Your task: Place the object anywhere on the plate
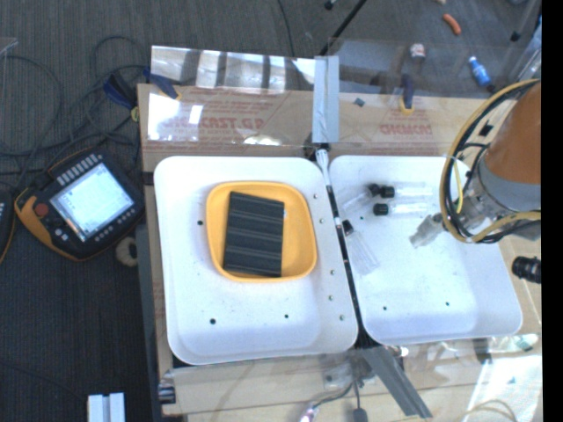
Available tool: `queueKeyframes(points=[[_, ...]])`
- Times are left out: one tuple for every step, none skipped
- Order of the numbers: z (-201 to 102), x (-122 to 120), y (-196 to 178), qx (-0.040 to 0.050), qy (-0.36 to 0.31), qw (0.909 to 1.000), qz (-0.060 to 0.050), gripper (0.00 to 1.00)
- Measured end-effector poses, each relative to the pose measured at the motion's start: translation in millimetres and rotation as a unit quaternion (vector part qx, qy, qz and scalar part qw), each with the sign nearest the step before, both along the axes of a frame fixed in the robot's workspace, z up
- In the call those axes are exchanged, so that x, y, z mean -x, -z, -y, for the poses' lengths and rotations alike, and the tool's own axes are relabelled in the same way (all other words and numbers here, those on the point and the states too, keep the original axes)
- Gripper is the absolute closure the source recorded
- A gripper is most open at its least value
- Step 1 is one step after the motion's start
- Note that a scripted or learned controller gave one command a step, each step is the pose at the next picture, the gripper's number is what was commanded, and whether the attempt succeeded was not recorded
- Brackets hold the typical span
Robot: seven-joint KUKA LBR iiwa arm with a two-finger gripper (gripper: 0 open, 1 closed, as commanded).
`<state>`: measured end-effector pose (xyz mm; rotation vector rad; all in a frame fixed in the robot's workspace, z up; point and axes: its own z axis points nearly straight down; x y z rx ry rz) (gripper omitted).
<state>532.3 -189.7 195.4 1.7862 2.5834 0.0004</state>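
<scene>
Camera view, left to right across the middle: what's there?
Teach pendant → left bin → yellow plate with the dark ridged block on it → right bin → arm.

Bench (264, 123) with two white bins (255, 323)
</scene>
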Motion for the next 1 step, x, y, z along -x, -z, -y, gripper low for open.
queueKeyframes(points=[[0.0,0.0,0.0,0.0001,0.0,1.0,0.0,0.0]])
